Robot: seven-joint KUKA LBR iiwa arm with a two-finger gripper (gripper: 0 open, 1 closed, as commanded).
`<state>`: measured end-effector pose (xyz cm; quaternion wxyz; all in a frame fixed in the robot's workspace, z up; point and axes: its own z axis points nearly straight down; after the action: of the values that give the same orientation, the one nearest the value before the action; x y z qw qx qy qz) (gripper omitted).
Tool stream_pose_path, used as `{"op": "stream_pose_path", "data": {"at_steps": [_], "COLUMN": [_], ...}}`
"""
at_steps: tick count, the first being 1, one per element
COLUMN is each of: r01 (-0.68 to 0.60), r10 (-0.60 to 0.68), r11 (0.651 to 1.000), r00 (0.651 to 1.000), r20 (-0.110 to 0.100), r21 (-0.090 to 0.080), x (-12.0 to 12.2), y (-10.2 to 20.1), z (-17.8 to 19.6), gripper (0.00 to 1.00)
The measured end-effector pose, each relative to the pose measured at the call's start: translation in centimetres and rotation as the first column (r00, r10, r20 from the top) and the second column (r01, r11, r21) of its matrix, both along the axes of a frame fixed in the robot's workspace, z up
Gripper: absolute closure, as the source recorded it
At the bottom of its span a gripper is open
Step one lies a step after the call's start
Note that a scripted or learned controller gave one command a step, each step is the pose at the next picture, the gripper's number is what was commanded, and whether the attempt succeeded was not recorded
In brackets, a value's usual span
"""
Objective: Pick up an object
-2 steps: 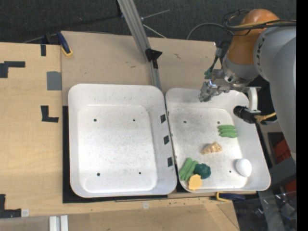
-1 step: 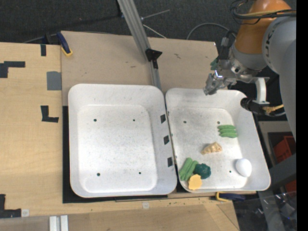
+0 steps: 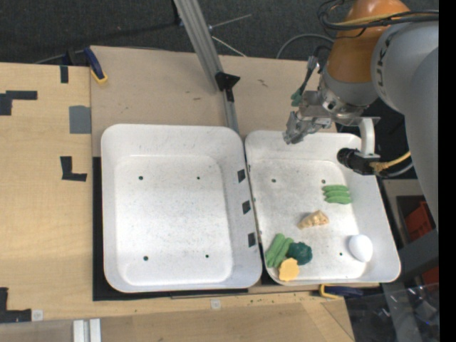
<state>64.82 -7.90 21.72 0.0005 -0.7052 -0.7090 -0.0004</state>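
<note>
The arm [image 3: 385, 41] reaches in from the right, its orange band [image 3: 360, 27] above the wrist, and the fingers [image 3: 293, 135] hang over the far rim of the right bin [image 3: 299, 169], near that bin's far-left corner. They point down and nothing shows between them. They are small and dark against the rim, and I cannot tell whether they are open or closed.

All the loose things lie in the right bin, on the near side of the fingers and well apart from them. Nearest to the fingers, toward the right wall, is a green ridged piece [image 3: 337, 194]. Just nearer than that, and a little closer to the middle, sits a small tan piece [image 3: 313, 220]. Farther on, by the near-right corner, rests a white ball [image 3: 360, 247]. Along the near rim, almost straight down from the fingers, three things bunch together: a green pod [image 3: 278, 249] lying slantwise, a dark green lump [image 3: 301, 253] touching it on the right, and a yellow piece [image 3: 288, 269] just below both, against the rim.

The left bin [image 3: 171, 205] lies to the left of the fingers, its wall touching the right bin's wall. Both rest on the bench [image 3: 43, 191]. A metal post [image 3: 203, 41] slants up beyond the bins, left of the fingers.
</note>
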Motion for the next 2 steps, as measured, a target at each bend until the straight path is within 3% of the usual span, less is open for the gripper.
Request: {"op": "stream_pose_path", "data": {"at_steps": [2], "r01": [-0.001], "r10": [0.001], "r11": [1.000], "r00": [1.000], "r20": [-0.002], "r21": [0.001], "x": [-2.3], "y": [10.1], "z": [0.3], "gripper": [1.00]}}
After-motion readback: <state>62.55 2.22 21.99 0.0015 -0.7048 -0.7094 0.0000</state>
